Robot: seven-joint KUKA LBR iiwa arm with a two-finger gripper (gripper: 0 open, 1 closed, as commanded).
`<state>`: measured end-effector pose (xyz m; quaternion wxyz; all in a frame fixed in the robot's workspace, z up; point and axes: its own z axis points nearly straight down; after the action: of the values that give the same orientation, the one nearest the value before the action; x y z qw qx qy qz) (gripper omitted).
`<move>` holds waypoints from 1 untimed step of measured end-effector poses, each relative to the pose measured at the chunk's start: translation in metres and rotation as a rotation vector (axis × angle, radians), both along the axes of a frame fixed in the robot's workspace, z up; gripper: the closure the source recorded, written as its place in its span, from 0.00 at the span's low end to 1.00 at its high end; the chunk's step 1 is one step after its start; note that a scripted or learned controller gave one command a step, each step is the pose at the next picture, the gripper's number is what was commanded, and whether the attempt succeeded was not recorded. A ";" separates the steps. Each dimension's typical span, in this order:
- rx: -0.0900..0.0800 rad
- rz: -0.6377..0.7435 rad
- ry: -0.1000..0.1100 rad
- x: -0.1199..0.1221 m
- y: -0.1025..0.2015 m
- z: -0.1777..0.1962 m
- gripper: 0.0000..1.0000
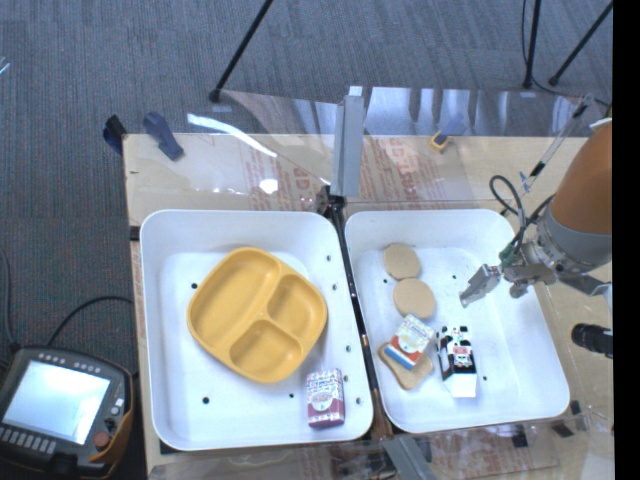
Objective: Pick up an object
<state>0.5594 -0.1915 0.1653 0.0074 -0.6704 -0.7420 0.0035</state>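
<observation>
My gripper (476, 286) hangs over the right bin (520, 388), near its middle right, with nothing seen in it. To its left lie two round tan discs (403, 261) (414, 297). Below them a small red, white and blue carton (411, 337) rests on a tan flat piece (407, 367). A black and white carton (458, 355) lies just below the gripper. The left bin (170, 258) holds a yellow divided plate (258, 313) and a small pink carton (324, 398) near its front right corner.
A grey upright post (348, 143) stands behind the seam between the bins. A teach pendant (60, 403) sits at the lower left off the bench. Cables (508, 196) loop beside the arm at the right.
</observation>
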 end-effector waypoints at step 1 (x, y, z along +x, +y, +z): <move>0.000 0.187 -0.010 -0.063 0.027 -0.082 0.00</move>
<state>0.4968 -0.1650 0.0835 0.0035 -0.5982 -0.8014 0.0007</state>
